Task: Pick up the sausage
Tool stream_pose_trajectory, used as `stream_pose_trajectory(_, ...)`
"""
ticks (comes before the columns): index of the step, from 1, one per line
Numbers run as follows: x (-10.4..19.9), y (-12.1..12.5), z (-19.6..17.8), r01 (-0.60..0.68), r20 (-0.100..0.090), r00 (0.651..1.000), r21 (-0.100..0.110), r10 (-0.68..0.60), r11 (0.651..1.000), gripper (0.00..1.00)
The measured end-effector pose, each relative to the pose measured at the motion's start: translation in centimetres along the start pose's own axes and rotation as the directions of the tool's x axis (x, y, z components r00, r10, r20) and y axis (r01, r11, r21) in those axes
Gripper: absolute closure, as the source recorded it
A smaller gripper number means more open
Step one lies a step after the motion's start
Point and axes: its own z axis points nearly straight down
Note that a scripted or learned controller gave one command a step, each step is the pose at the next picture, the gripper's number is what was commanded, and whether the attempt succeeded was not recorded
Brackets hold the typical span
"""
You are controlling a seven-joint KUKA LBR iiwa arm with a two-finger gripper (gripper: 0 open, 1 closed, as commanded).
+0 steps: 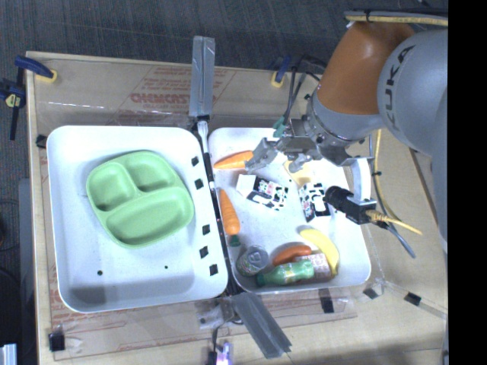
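Note:
The sausage, reddish brown and short, lies near the front of the right bin. It rests between a yellow banana and a green bottle. My gripper hangs over the back of the right bin, well behind the sausage and apart from it. Its fingers look open, with nothing between them.
The right bin also holds two carrots, two black-and-white patterned items and a tin can. A green divided plate sits in the left bin. The arm covers the right bin's far right corner.

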Motion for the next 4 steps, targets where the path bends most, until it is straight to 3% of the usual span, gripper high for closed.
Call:
stream_pose_trajectory(1,-4.5,-5.0,12.5,0.076,-0.001,0.997,0.000,-0.076,0.997,0.00)
stream_pose_trajectory(2,-8.2,-8.7,10.5,0.003,-0.002,1.000,-0.001,-0.003,1.000,0.00)
stream_pose_trajectory(3,-10.4,-8.7,17.6,0.062,0.000,0.998,-0.003,-0.062,0.998,0.00)
stream_pose_trajectory(4,-4.4,-8.5,12.8,0.239,0.001,0.971,-0.004,-0.239,0.971,0.00)
